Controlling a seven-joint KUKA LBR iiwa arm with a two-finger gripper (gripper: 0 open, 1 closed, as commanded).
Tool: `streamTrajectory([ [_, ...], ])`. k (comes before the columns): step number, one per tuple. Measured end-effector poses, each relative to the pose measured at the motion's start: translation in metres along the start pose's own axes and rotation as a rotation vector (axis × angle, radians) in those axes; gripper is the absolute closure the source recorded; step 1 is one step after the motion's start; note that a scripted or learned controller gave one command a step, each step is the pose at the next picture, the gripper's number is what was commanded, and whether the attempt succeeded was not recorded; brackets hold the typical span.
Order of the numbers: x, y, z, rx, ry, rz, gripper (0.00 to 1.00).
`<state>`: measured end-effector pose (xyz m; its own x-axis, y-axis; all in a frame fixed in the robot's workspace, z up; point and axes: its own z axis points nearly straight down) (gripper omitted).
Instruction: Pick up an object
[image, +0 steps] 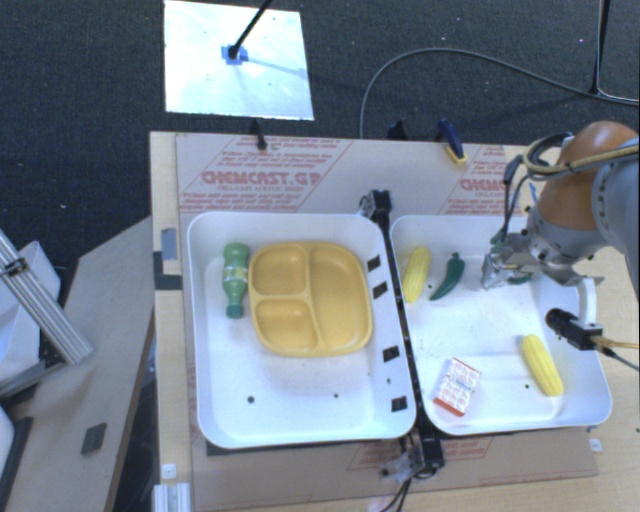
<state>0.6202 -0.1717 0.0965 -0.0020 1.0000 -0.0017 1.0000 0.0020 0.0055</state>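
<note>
The right bin holds a yellow corn cob at its far left and a green pepper just right of it. A second corn cob lies near the bin's right wall, and a red and white packet lies near the front. My gripper hangs low over the far part of this bin, a little to the right of the pepper. Nothing shows in its grasp.
The left bin holds a yellow divided plate and a green bottle lying beside it. A black hinge strip runs between the bins. The grey arm with its orange band comes in over the right bin's far right corner.
</note>
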Motion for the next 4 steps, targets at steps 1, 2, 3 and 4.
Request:
streamTrajectory([
  [1,0.005,0.002,-0.045,-0.001,0.001,-0.003,1.00],
  [2,0.011,0.011,-0.106,-0.003,0.000,-0.005,1.00],
  [3,0.011,0.012,-0.125,0.000,0.001,-0.005,1.00],
  [4,0.067,0.015,-0.116,0.003,0.003,-0.008,1.00],
])
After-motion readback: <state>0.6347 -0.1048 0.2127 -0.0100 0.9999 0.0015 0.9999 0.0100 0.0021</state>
